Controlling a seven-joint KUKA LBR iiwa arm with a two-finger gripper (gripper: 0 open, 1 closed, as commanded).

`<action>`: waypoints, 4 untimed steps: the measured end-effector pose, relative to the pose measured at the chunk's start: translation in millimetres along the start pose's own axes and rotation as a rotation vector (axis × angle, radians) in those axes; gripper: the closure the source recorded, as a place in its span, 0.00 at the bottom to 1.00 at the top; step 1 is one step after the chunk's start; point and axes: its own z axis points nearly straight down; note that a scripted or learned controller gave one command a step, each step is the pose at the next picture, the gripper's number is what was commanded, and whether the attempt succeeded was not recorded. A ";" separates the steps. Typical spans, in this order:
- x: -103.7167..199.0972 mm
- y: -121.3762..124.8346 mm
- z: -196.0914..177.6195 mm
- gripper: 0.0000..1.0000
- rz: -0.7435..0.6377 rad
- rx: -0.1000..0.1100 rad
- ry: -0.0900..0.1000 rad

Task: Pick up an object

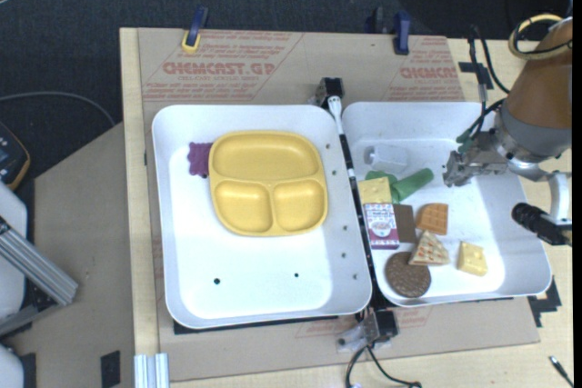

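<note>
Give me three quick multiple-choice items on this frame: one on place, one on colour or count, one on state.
1. Where does the yellow divided tray lie?
A. in the left bin
B. in the right bin
C. on the floor

2. How many compartments does that tray have?
A. two
B. three
C. five

3. How does the gripper stand to the green object?
A. clamped on it
B. beside it, apart
C. lifting it clear of the bin

Answers:
1. A, the tray sits in the left bin, partly over a purple item.
2. B, one wide section above two smaller ones.
3. B, the gripper hangs over the right bin, right of the green object, with bare white floor between them.
</note>
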 end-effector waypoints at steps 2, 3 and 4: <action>-0.2 10.7 -91.8 1.00 -0.001 -0.004 -0.001; 40.3 47.6 -100.0 1.00 -0.002 -0.002 0.000; 85.3 77.0 -101.1 1.00 -0.001 -0.003 0.000</action>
